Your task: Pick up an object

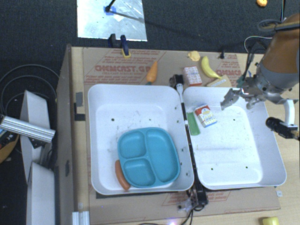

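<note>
**Gripper poised over the right bin, small carton lying below it**

The word "CHEMCAST" is being shown in red print on the brown cardboard sheet (131, 64) under both bins, once behind the left bin (101, 125) and partly again at the far right. No other writing can be read.

A small red-and-white carton (205, 115) is being seen lying flat in the far-left part of the right bin (253, 172), its printing too small to be made out. Just to its left, a green stick-shaped item (192, 124) is lying along the bin's left wall.

The gripper (239, 99) is being held over the far edge of the right bin, to the right of the carton and apart from it. Its fingers are spread apart, and nothing is being held between them.

In the left bin, a blue divided tray (147, 156) is being seen at the near side, with an orange sausage-shaped item (121, 175) beside its near-left edge. On the cardboard beyond the bins, a carrot (152, 71), a banana (208, 68) and a small patterned box (192, 75) are lying.
</note>
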`<action>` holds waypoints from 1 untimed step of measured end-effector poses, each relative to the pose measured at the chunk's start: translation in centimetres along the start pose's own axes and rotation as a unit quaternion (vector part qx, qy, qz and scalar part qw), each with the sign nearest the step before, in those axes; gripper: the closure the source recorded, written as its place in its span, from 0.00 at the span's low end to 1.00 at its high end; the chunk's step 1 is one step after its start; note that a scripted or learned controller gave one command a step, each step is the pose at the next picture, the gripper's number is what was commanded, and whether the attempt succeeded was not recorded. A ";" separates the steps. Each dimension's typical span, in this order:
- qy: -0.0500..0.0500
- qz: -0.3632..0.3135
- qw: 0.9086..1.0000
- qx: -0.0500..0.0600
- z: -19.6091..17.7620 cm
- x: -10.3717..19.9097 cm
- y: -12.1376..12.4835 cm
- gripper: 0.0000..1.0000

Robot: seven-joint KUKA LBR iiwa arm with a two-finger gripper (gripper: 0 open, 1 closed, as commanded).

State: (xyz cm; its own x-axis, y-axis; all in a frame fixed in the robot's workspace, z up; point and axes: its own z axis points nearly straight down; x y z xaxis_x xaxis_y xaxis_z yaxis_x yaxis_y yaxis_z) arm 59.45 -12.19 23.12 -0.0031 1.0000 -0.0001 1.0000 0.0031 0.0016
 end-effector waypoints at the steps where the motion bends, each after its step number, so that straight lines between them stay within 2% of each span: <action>1: 0.000 -0.002 1.000 0.000 7.7 2.3 4.2 0.00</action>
State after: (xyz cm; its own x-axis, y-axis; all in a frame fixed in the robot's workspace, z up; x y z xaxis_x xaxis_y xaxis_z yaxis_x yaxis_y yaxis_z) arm 63.66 -9.87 15.38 -0.0072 1.0000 -0.0004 1.0000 0.0072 0.0018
